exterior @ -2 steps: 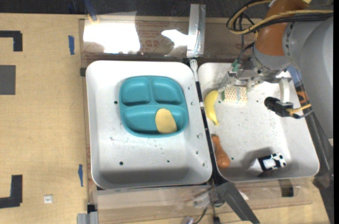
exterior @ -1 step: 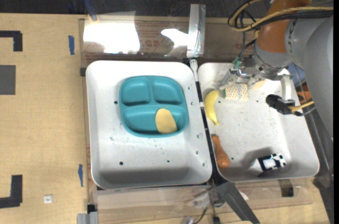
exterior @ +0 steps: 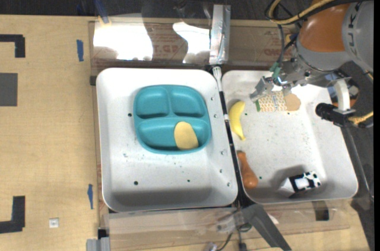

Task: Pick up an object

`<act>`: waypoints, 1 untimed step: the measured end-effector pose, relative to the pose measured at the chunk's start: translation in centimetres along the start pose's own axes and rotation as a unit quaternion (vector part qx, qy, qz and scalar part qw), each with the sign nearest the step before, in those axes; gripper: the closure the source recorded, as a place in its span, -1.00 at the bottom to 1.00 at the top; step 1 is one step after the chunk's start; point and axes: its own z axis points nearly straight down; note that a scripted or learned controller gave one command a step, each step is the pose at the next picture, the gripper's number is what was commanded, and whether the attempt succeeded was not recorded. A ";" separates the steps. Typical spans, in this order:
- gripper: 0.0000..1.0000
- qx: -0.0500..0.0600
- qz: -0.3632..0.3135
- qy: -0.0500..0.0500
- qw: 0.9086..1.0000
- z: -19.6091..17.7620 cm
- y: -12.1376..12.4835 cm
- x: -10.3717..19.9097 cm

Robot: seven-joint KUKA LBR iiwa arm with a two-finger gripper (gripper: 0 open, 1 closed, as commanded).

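Note:
My gripper [exterior: 268, 86] hangs over the far part of the right bin [exterior: 332, 155], below the arm's orange band. Just under and beside it lie a speckled flat piece [exterior: 272, 103] and a tan round piece [exterior: 292, 102]. A yellow banana [exterior: 237, 119] lies along the bin's left wall, a little left of the gripper. An orange carrot-like stick [exterior: 246, 170] rests nearer the front left corner. A small black and white object [exterior: 304, 181] sits at the front right. I see nothing held.
The left bin [exterior: 119, 172] holds a teal divided plate [exterior: 160, 107] with a yellow oval object [exterior: 186, 136] in its near right compartment. A ridge [exterior: 224, 125] separates the two bins. Cables and a black clamp [exterior: 335, 113] hang at the right bin's far right side.

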 end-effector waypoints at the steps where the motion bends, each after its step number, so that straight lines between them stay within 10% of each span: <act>1: 1.00 0.002 0.000 0.000 1.000 -0.7 0.0 0.1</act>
